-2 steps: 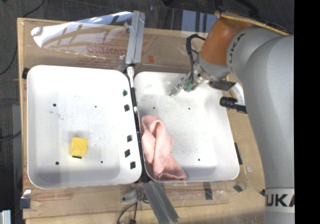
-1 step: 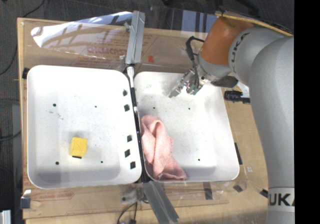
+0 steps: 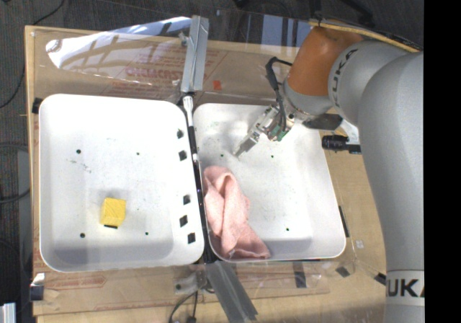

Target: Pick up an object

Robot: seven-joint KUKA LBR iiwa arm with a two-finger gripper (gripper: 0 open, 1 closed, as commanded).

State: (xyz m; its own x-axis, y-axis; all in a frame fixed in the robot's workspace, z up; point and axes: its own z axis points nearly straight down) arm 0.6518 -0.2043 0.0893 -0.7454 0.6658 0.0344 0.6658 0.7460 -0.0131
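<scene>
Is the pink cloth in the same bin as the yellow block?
No, the pink cloth lies in the right bin, the yellow block in the left bin.

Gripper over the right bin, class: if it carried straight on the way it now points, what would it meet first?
The gripper points down and toward the view's left. Its line seems to end on the bare white floor of the right bin, short of the pink cloth. Height above the floor is unclear, so this is a judgement.

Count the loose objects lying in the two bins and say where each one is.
2. A yellow block lies in the left bin, toward its near side. A pink cloth lies crumpled in the right bin, against the divider; it could hide something small.
</scene>
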